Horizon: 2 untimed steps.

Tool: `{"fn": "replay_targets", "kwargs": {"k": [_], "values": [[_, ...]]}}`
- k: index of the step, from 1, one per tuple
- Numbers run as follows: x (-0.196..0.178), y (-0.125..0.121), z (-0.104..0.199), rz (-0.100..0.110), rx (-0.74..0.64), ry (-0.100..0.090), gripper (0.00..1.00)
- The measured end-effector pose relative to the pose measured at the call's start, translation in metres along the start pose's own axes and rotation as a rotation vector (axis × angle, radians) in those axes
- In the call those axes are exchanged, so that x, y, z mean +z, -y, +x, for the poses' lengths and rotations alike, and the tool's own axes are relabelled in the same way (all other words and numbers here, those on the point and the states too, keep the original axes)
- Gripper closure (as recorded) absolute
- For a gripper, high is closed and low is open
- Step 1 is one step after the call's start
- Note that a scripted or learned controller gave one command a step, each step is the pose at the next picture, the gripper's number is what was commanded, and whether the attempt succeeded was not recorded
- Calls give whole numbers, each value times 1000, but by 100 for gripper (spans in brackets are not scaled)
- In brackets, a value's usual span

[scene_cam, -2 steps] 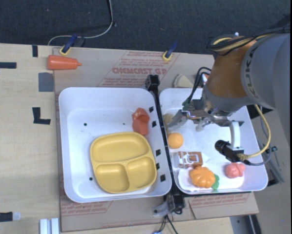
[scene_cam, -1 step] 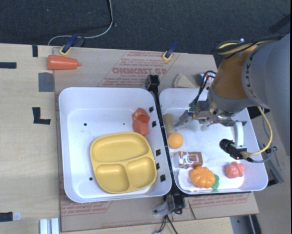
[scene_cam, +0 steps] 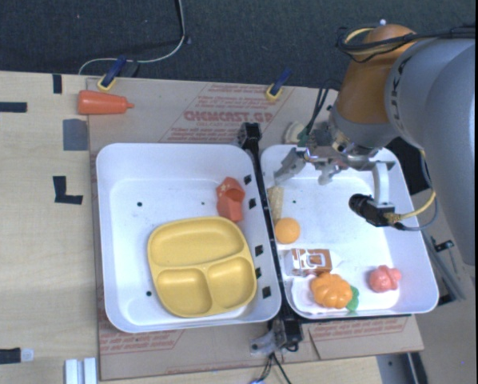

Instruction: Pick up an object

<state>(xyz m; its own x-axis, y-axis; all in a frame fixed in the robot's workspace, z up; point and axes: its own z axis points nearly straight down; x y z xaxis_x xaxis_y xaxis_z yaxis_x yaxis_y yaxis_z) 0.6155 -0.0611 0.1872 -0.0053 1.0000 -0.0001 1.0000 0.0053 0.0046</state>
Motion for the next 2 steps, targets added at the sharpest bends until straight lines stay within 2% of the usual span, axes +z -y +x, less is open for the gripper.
{"fn": "replay_targets", "kwargs": {"k": [1,2], "values": [[108,-44,-48,3,6,3,0],[103,-46,-32,6,4,1,0]]}}
